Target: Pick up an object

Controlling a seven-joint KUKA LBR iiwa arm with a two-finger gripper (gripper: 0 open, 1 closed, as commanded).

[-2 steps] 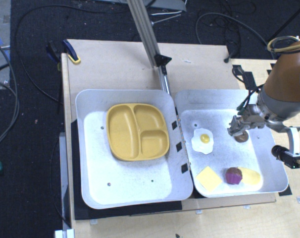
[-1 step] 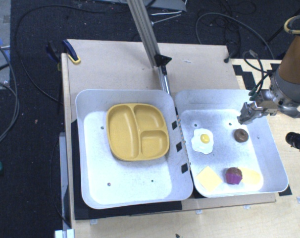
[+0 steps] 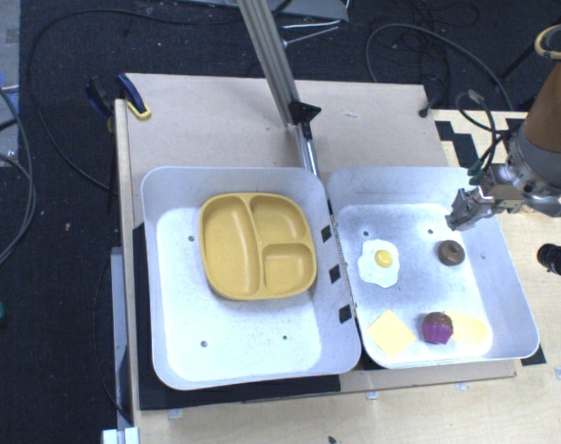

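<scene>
In the right bin (image 3: 503, 276) lie a fried egg (image 3: 380, 264), a brown doughnut (image 3: 450, 252), a yellow cheese slice (image 3: 391, 332) and a purple round thing (image 3: 437, 327) resting partly on a pale yellow piece (image 3: 471, 331). My gripper (image 3: 466, 210) hangs over the bin's upper right part, just above and slightly right of the doughnut, with nothing seen between its fingers. The arm comes in from the right edge.
The left bin (image 3: 169, 340) holds a yellow divided plate (image 3: 258, 245). A metal pole (image 3: 271, 49) slants down to the gap between the bins. Cables lie on the dark floor around the bench.
</scene>
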